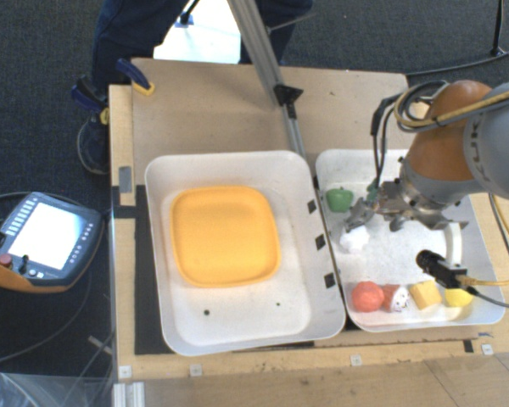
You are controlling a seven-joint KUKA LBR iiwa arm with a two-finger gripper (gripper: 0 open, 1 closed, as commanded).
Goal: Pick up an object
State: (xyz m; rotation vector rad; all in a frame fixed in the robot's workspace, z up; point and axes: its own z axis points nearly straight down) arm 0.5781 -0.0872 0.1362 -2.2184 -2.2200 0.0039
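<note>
Objects lie in the right bin [492, 312]: a green piece [339, 198] near its top left corner, a white lump [354, 240] below that, and along the near edge a red ball [367, 296], a small white die-like thing [398, 299] and two yellow blocks [425, 295] [458, 298]. The arm [458, 142] hangs over this bin with its jaws [362, 219] between the green piece and the white lump; whether they are spread or closed cannot be told. A yellow plate [225, 234] lies in the left bin [161, 312] on the surface [212, 117].
</note>
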